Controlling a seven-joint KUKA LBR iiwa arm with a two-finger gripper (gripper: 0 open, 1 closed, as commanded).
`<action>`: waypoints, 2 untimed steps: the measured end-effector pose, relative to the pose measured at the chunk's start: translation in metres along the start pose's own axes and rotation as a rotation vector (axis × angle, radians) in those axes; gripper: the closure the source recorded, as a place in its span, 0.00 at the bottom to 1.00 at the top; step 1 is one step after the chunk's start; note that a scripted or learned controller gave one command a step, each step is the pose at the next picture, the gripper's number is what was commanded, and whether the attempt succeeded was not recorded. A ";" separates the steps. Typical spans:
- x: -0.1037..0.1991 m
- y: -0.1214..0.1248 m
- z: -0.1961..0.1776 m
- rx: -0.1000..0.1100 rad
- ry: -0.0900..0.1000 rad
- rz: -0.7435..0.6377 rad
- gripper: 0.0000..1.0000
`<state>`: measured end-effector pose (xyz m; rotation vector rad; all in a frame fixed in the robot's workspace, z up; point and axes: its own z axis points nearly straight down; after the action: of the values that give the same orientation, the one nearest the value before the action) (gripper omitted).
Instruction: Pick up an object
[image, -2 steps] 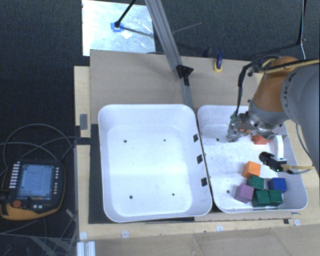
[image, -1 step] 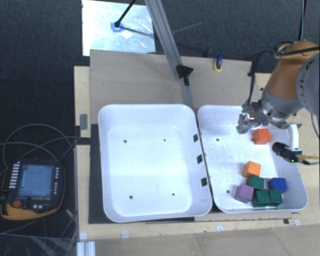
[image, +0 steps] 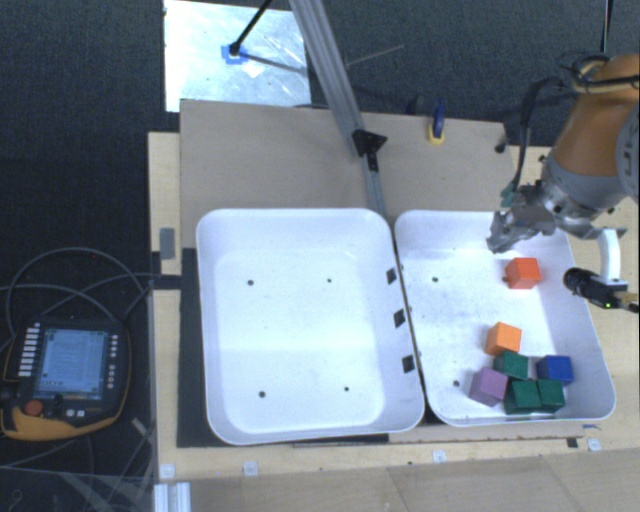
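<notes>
Overhead, end effector (image: 503, 236) — near orange cube (image: 522, 272).

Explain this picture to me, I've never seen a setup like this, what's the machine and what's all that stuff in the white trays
This is one photo from a camera fixed above a workbench, looking down at a slant. The grey and orange machine at the right is a robot arm; its hand hangs over the right bin, near its far edge. Nothing is seen in the hand.

Two shallow white bins sit side by side. The right one holds small blocks: an orange-red block by itself just near the hand, and a cluster at the near corner of an orange block, a purple block, a blue block and green blocks.

The screen device at the left is probably the arm's handheld controller.
</notes>
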<state>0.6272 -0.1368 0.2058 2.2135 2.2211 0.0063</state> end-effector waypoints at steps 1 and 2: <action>0.003 -0.007 -0.059 -0.002 0.000 -0.001 1.00; 0.002 -0.005 -0.093 0.000 0.000 -0.002 1.00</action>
<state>0.6215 -0.1343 0.2989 2.2119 2.2231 0.0060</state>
